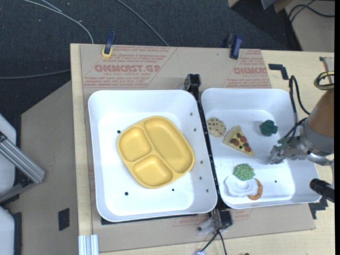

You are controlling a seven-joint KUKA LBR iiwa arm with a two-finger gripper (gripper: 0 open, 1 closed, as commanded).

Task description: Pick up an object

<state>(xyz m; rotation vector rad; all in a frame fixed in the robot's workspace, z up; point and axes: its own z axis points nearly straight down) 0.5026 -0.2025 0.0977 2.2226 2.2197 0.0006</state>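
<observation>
End effector (277,155) near right bin's (284,101) right edge, beside pizza slice (238,141)

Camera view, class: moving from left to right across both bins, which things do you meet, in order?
Yellow divided plate → cookie → pizza slice → green broccoli piece → gripper
</observation>
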